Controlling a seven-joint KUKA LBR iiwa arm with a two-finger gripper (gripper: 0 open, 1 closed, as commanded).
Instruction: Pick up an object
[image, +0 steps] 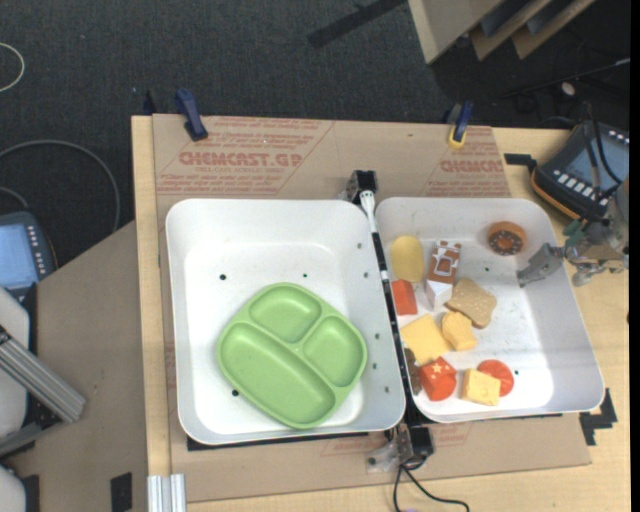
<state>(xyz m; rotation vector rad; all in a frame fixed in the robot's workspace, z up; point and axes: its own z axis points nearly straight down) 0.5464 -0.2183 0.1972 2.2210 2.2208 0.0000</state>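
Bench: brown board with red lettering, bearing two shallow white bins side by side
Left bin: holds one green divided plate, three compartments, lying flat toward the near side
Right bin: holds the small play-food pieces, grouped in its left half
Gripper: grey, reaching in from the right, over the far right part of the right bin; whether it is released or clenched cannot be told; nothing seen between its parts
Yellow rounded piece: far left of the right bin
Tan bread slice: centre of the group, tilted
Yellow cheese wedge: near and left of the bread slice
Brown-and-white block: just right of the yellow rounded piece
Doughnut: brown ring, far side, apart from the group, left of the gripper
Red tomato pieces: near edge, beside a small yellow cube
Orange-red bar: against the left wall
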